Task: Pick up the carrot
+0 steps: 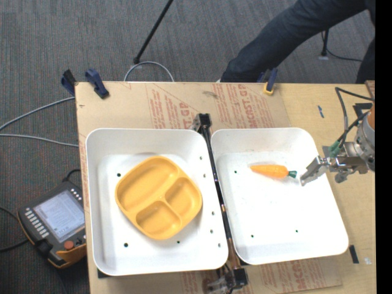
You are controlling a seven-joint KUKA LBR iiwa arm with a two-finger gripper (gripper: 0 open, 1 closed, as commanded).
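While the arm is reaching in from the right edge of the bench, its gripper point(311, 171) is hanging over the right rim of the right bin point(288, 244), just beside the green tip of the carrot point(269, 171). Only a slim grey piece is showing at the gripper's end, pointing down and to the left, so I cannot tell whether the jaws are spread or pressed together, and nothing is sitting between them. The carrot is lying on its side in the upper middle of the right bin, orange body pointing left, green end pointing right toward the gripper, with bare white floor all around it and nothing lying between it and the gripper. A yellow divided plate point(158, 197) is sitting in the left bin point(98, 250), well apart from the carrot across the black divider where the two bins are meeting. Blue clamps point(96, 82) are gripping the cardboard sheet point(184, 106) at its far edge, and a yellow-tipped one point(269, 82) is holding it further right. A teach pendant point(54, 224) is lying on the carpet to the left of the bench, with grey cables trailing nearby. A dark-sleeved figure point(300, 32) is leaning in at the top right, away from the bins.
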